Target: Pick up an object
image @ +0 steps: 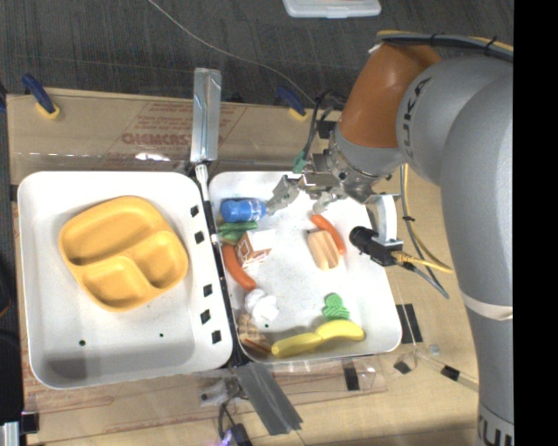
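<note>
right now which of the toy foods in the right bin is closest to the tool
The hot dog in its bun, lying just below the tool. The blue can sits farther left, and the banana lies at the bin's near edge.

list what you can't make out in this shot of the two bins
- Camera view: the right bin has its upper right corner hidden under the arm.
- Camera view: the brown items at that bin's lower left are too small and crowded to identify.
- Camera view: the white container is cut off by the top edge.
</note>
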